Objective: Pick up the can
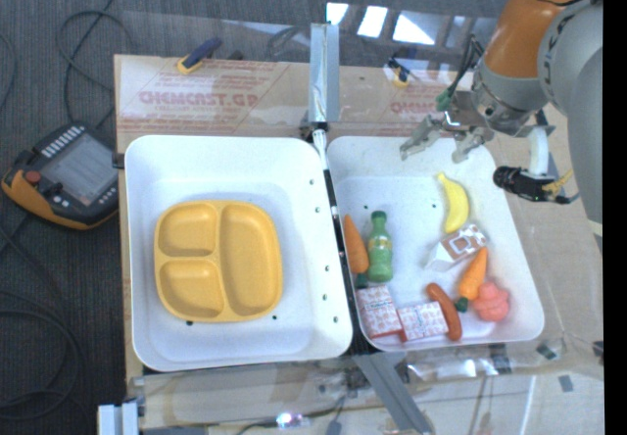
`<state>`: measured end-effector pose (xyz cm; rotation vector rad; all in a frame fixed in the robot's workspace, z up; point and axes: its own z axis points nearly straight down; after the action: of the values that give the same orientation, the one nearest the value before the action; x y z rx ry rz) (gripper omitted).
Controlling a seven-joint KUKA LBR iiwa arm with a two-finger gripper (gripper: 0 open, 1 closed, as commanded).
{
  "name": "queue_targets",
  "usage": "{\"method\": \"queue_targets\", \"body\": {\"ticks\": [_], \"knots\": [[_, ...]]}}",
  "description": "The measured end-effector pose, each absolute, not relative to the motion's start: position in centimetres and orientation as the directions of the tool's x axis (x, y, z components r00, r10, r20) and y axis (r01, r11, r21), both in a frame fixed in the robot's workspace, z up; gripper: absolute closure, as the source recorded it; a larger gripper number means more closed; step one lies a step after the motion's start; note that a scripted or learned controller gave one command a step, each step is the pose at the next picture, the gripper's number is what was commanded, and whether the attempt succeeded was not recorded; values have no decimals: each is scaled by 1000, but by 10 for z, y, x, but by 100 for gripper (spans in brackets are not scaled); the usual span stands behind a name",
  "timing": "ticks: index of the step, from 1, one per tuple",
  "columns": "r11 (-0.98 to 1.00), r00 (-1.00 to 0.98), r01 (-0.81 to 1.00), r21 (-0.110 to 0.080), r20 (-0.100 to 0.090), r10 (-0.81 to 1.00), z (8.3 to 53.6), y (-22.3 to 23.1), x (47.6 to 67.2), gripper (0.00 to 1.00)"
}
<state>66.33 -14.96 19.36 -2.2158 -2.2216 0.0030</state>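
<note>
Nearest me, against the right bin's (509, 227) near wall, lies what I take for the can (378, 312), red and white, touching a like-labelled pack (422, 321). Just beyond them: a sausage (446, 311), a pink toy (492, 302), a carrot (473, 272), a carton (460, 244), a green bottle (379, 247) and a banana (453, 202). A yellow tray (219, 260) sits in the left bin (147, 178). Farthest off, the claw (447, 137) hangs over the right bin's far rim, fingers spread wide, gripping nothing, well apart from the can.

One camera overhead (fixed, slanted) overlooks both bins (137, 257).
</note>
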Motion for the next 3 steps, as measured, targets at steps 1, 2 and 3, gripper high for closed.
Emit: {"method": "queue_targets", "body": {"ticks": [1, 2, 3], "knots": [[-10, 10, 1000, -2, -3, 1000, 93, -134, 668, 0], [-221, 221, 975, 15, 1, 975, 90, -110, 619, 0], [-306, 306, 952, -3, -2, 952, 111, -167, 649, 0]]}}
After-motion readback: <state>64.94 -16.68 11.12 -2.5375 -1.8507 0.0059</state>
